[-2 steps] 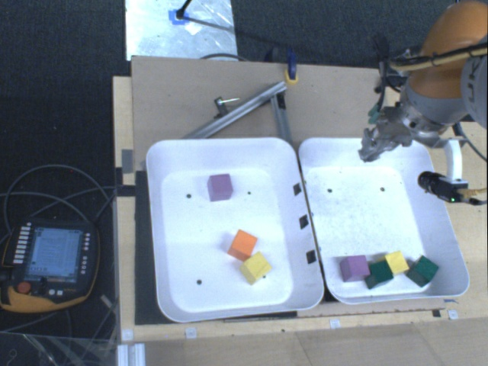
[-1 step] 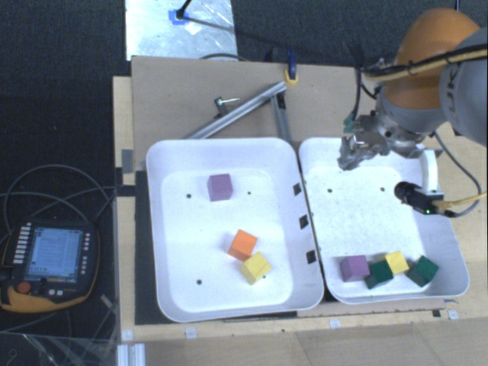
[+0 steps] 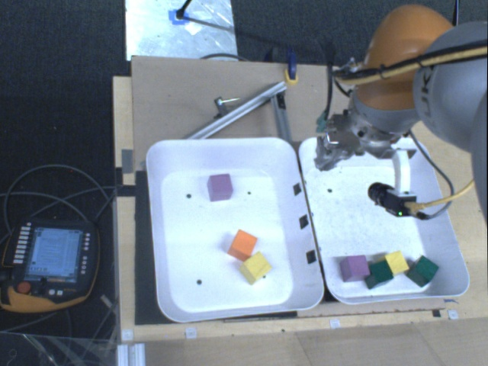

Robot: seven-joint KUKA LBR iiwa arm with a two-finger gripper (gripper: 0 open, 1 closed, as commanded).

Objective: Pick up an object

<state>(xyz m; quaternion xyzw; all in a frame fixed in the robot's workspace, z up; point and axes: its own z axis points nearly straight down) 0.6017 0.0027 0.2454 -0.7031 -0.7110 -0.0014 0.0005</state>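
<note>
Here, the cubes lie loose in two white bins, none of them between the gripper's (image 3: 329, 152) fingers.

In the left bin (image 3: 164, 204) a purple cube (image 3: 219, 187) sits toward twelve o'clock, well apart from an orange cube (image 3: 243, 244) touching a yellow cube (image 3: 256, 267) toward five o'clock. Along the right bin's (image 3: 450, 250) six o'clock wall run a second purple cube (image 3: 354, 268), a dark green cube (image 3: 377, 273), a small yellow cube (image 3: 396, 262) and another green cube (image 3: 422, 270), close together. The gripper hangs over the right bin's eleven o'clock corner; whether its fingers are spread or pressed together I cannot tell. The bins rest on a tan bench (image 3: 191, 90) over dark carpet (image 3: 53, 67); a teach pendant (image 3: 49, 261) with cables lies at nine o'clock, and a foil sheet (image 3: 183, 17) at twelve.
</note>
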